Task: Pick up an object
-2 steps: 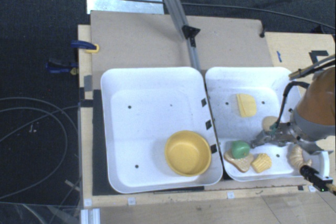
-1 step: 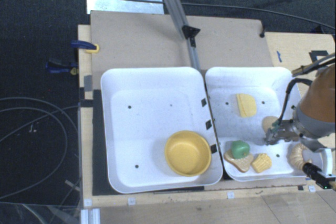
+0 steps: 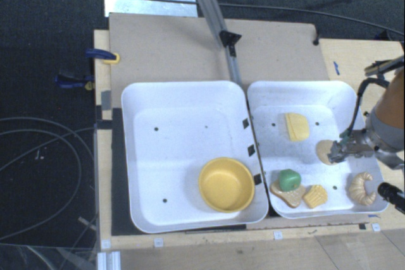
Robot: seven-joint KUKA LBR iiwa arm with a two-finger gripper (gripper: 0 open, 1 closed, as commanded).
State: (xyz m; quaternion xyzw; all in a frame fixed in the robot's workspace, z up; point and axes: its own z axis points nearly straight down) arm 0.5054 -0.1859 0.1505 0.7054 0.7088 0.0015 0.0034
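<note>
Claw down in right bin, by a round tan piece.
I see claw (image 3: 336, 152) touching tan piece (image 3: 324, 152) near right bin (image 3: 266, 98) centre; grip state — cannot tell.

No readable text, labels or numbers anywhere.

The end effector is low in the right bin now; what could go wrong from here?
1. The end effector sits at a round tan piece, partly hiding it; it may push it aside.
2. The croissant lies just below and could get knocked.
3. The green piece rests on a tan one, so lifting one may drag the other.
</note>
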